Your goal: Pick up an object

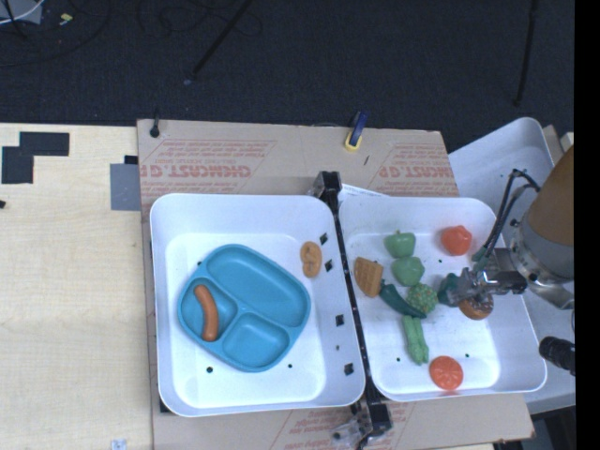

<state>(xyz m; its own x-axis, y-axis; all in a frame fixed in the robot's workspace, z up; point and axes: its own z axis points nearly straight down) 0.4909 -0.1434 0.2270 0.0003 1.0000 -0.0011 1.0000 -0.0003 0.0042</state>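
My gripper (463, 294) reaches in from the right and hangs low over the right bin (511, 368), just right of a broccoli floret (422, 298). A brownish-red round item (477, 309) lies directly under it and is partly hidden. Around it in this bin are a red tomato (457, 240), two green peppers (399, 244) (408, 271), an orange-brown piece (368, 276), a dark green vegetable (398, 301), a light green pod (416, 338) and a second red tomato (446, 373).
The left bin (178, 223) holds a blue divided plate (262, 293) with a sausage (207, 311) in one compartment. An orange-brown food item (311, 259) lies by that bin's right wall. A black divider (345, 293) runs between the bins.
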